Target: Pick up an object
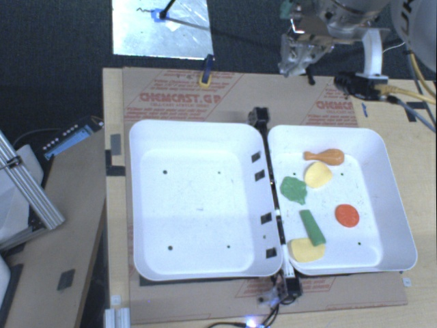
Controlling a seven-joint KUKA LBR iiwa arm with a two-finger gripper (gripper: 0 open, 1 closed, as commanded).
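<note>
Claw (295, 65): at the top of the view, above the bench (82, 183) behind the bins, well apart from all objects; whether it stands wide or narrow cannot be told. Nothing shows in it.

Right bin (392, 203): holds six objects, all lying flat.

1. Drumstick-shaped piece (326, 157), orange-brown, near the bin's far wall. Long axis runs nearly left to right; thin end points left, thick end right.
2. Pale yellow rounded piece (317, 175), just below the drumstick-shaped piece and touching or almost touching it. No clear long axis.
3. Dark green leafy piece (293, 189), just left of the pale yellow rounded piece, near the bin's left wall. Irregular outline.
4. Green bar (313, 227), elongated. Long axis runs from upper left to lower right, slightly off vertical in the view; its lower end meets item 5.
5. Yellow piece (307, 251), at the bin's near left corner, partly under or against the bar's lower end.
6. Orange-red disc (347, 215), round, apart from the others toward the right.

Left bin (143, 142): white, beside the right bin, their inner walls touching.
</note>
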